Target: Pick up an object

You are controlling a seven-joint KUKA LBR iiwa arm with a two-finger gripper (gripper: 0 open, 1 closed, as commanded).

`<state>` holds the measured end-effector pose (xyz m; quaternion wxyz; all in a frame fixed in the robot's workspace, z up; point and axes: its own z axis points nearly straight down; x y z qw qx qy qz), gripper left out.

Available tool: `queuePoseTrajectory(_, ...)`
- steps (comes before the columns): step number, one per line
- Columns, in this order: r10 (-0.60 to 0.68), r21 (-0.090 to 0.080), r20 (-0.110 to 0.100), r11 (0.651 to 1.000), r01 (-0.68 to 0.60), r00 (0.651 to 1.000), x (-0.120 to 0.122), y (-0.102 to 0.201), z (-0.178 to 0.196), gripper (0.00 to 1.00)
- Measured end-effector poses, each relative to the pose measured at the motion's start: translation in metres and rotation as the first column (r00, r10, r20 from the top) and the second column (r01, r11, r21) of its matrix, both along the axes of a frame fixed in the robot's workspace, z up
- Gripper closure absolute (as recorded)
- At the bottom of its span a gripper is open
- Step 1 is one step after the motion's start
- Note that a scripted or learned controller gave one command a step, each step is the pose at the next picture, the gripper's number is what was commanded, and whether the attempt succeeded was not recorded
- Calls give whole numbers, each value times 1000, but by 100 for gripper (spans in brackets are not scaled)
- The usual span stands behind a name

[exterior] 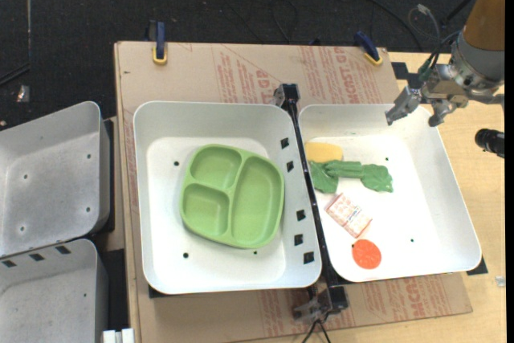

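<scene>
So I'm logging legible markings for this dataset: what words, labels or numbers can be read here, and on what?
Cardboard sheet under the bins: red printed lettering, repeated and upside down or mirrored, too blurred to read.
Small packet in the right bin: reddish print, too small to read.
Nothing else carries text.

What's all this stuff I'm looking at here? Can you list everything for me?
White bins: two, white, side by side on the bench.
Divided plate: one, light green, three compartments, in the left bin.
Yellow piece: one, yellow, right bin, near its left wall.
Green toy: one, green, right bin, just below the yellow piece.
Small packet: one, white with red print, middle of the right bin.
Orange disc: one, orange, near the right bin's front edge.
Clamps: two, blue and yellow, at the board's far edge.
Gripper: one, grey, fingers open, above the right bin's far right corner, holding nothing.
</scene>
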<state>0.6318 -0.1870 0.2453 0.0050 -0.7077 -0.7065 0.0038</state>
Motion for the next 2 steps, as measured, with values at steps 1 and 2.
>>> queuePoseTrajectory(1, 3, -3, 13, 1000, -3, 1000, 2, 0, 8, 0)
queuePoseTrajectory(2, 1, -1, 9, 1000, -1, 1000, -5, 2, -52, 0)
